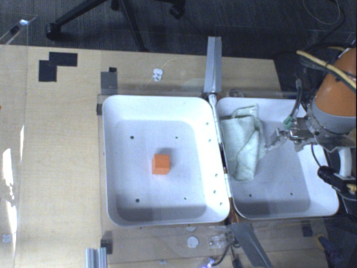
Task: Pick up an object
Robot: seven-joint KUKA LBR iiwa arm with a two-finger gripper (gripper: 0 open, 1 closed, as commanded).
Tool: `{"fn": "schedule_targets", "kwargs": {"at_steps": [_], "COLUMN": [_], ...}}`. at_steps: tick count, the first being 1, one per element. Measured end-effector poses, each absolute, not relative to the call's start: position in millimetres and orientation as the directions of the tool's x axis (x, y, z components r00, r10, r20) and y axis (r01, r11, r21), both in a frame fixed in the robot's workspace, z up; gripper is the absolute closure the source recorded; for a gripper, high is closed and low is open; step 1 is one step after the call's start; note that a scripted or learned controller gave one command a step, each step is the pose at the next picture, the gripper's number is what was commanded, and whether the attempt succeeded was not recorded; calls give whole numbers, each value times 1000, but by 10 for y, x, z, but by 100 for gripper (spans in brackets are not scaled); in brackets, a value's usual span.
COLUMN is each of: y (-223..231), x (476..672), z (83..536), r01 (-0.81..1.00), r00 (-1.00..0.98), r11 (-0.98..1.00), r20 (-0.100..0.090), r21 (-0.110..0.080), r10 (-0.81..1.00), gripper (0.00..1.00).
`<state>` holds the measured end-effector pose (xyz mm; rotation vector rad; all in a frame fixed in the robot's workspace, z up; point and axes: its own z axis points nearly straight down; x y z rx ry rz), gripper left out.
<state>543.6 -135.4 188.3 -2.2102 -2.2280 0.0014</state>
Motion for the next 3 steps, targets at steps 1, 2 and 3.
{"fn": "schedule_targets", "kwargs": {"at_steps": [1, 2, 3], "y": [-1172, -1153, -715], "x": [5901, 5917, 6145], "z": [952, 1033, 2046], "r01": [988, 988, 995], "r00": [-153, -155, -104], "r11": [153, 155, 104], "r20": [0, 2, 0], "r21": [7, 8, -1], "r10": [988, 988, 995], "gripper": [0, 100, 100]}}
